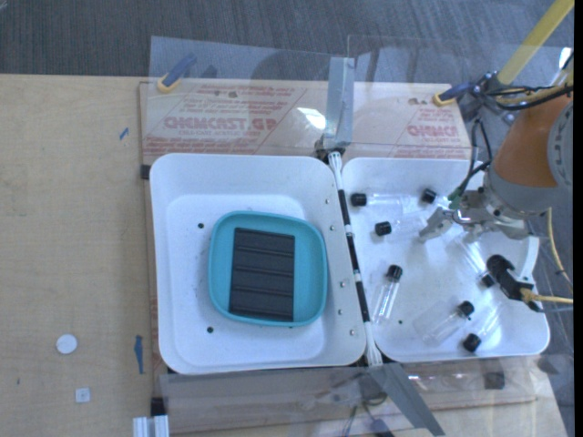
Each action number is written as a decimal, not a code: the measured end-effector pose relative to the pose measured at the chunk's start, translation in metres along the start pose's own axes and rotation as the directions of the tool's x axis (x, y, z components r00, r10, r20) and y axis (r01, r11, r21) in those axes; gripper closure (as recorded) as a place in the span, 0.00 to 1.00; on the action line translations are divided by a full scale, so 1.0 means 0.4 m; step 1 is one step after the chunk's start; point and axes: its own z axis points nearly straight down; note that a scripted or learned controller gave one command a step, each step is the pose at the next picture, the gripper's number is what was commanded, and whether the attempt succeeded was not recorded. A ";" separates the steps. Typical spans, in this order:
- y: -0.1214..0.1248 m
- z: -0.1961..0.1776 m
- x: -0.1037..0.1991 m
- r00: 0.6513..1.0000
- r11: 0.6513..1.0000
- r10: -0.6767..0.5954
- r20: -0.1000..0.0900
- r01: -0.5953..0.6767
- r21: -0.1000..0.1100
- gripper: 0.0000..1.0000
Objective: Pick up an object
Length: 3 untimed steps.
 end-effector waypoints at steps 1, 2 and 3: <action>0.106 -0.049 -0.042 1.000 1.000 -0.023 0.000 0.023 0.004 0.00; 0.058 0.000 0.102 1.000 1.000 0.008 -0.002 -0.008 0.002 0.00; -0.046 -0.002 0.181 1.000 1.000 -0.014 -0.002 0.014 -0.001 0.00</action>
